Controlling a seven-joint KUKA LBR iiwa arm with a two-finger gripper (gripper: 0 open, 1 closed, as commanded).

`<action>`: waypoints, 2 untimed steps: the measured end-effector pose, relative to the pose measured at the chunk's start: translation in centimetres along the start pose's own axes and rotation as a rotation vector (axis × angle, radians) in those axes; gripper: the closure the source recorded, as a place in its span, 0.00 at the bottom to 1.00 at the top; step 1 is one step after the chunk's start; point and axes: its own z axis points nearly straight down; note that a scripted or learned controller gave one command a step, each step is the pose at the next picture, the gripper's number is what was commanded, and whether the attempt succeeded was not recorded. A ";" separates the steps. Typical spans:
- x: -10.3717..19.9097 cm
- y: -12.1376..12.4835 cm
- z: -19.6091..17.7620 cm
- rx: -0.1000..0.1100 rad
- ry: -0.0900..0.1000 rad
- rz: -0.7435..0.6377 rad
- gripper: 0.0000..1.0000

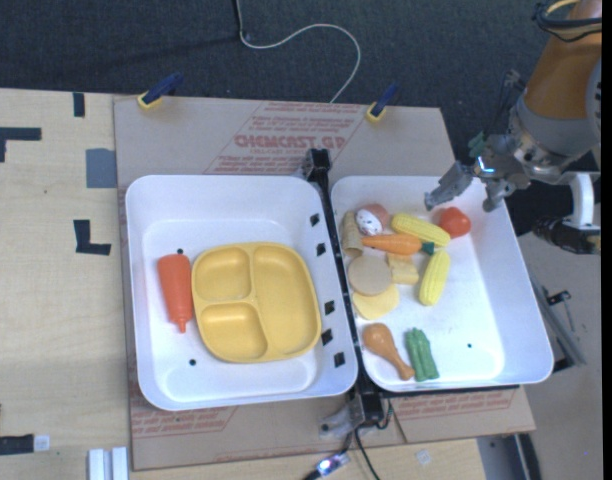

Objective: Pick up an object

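- Here the gripper point(469, 188) hangs over the far right corner of the right bin point(506, 298), fingers spread wide apart with nothing between them.
- Judging by that, the step in hand is the approach: no grasp is made yet, and the gripper appears to stand above the toys rather than among them.
- Nearest to it lies the tomato point(453, 222), just beside the open fingers, a little toward the bin's middle and roughly under the gap; I take it as the likely target.
- Touching the tomato on the side away from the gripper is a corn cob point(420, 230); a carrot point(391, 244) lies just past that, and a second cob point(434, 276) sits nearer the bin's middle.
- The next move, as I judge it, calls for a straight descent centred on the tomato, then a close; the round, smooth shape may squirt out, and the cob pressed against it could block one finger.
- Farther off in the right bin lie a drumstick point(385, 348) and beans point(420, 354) near its front edge.
- In the left bin point(146, 268) rest a yellow tray point(256, 300) and an orange bottle point(174, 290), well apart from the gripper.
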 end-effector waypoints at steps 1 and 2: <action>0.0 0.2 -0.7 -0.012 -0.002 -0.003 0.00; 0.8 -0.5 4.7 -0.007 -0.001 -0.002 0.00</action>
